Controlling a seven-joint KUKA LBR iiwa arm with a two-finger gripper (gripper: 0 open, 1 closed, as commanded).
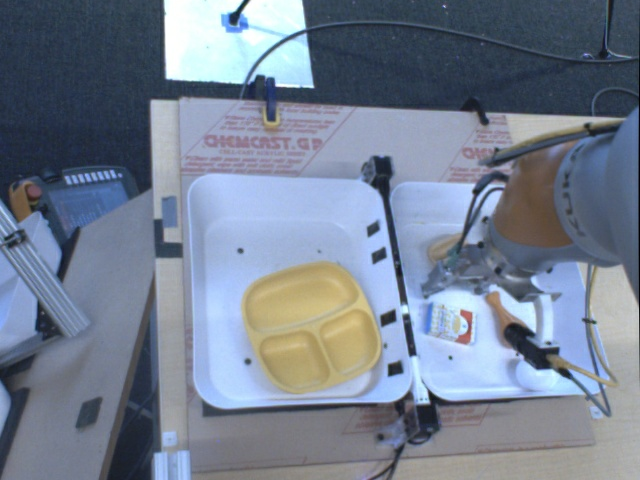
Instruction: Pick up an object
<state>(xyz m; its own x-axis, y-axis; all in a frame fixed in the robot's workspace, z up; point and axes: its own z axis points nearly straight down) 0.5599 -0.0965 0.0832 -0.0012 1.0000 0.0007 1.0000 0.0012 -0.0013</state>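
In the right bin (420, 208) my gripper (447, 276) hangs low over the floor, at the end of the grey arm with its orange band (530, 203). Just below it lies a small flat packet (450, 322), white and blue with a red mark. A pale yellow object (443, 246) sits right behind the gripper, partly hidden by it. An orange stick-like thing (497, 307) lies to the right of the packet. I see nothing held by the gripper.
A yellow three-compartment tray (310, 323) lies in the left bin (250, 218). The black divider (392, 268) runs between the two bins. A white rounded object (530, 375) rests near the right bin's front corner.
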